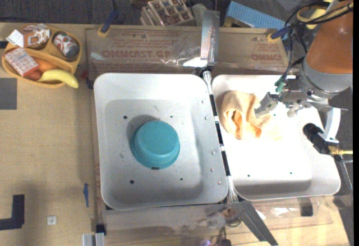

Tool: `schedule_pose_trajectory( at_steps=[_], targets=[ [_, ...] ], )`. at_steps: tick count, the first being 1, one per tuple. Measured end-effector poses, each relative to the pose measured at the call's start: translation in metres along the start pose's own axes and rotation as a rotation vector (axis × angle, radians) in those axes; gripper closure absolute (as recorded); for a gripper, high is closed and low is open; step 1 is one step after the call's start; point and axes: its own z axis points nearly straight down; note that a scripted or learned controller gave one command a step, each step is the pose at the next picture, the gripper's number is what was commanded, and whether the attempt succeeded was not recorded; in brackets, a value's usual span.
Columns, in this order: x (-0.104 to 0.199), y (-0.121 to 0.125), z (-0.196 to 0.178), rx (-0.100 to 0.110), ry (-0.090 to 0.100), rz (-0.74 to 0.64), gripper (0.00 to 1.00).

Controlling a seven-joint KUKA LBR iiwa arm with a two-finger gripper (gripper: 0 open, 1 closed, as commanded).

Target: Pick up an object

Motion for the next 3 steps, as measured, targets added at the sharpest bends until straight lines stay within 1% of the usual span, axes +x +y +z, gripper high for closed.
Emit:
schedule_pose_trajectory(
  at_steps=[1,2,3],
  targets=[
    [0.0,0.0,0.0,0.0,0.0,0.0,0.0],
    [0.007,0.021,0.11,-0.006,-0.001,-0.01,0.0],
    [0.003,0.021,0.103,-0.005,-0.001,-0.003,1.0]
  ],
)
